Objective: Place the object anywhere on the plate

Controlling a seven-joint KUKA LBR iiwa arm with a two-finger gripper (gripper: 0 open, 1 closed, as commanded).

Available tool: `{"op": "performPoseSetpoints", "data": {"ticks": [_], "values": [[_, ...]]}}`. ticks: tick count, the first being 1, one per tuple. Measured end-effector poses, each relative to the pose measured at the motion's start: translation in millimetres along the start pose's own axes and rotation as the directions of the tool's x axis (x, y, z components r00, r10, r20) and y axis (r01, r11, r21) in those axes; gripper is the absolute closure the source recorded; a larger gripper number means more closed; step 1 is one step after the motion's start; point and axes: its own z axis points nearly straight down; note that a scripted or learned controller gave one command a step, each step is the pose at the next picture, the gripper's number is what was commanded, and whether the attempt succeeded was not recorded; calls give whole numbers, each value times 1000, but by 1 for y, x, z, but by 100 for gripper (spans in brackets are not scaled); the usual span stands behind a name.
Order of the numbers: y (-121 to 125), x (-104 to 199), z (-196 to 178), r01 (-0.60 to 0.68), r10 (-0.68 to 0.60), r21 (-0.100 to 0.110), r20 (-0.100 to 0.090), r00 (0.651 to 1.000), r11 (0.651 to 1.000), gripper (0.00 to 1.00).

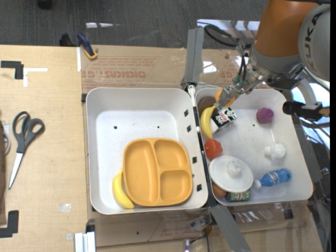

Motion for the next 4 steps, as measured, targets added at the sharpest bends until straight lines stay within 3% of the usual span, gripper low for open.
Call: {"op": "performPoseSetpoints", "data": {"ticks": [1, 2, 3, 4], "values": [[2, 69, 51, 195, -195, -1, -2, 981, 981, 100], [-34, 156, 29, -30, 30, 1, -2, 1000, 1000, 100], [-39, 212, 35, 55, -55, 1, -2, 998, 998, 100], [-3, 232, 33, 91, -91, 0, -1, 996, 996, 100]]}}
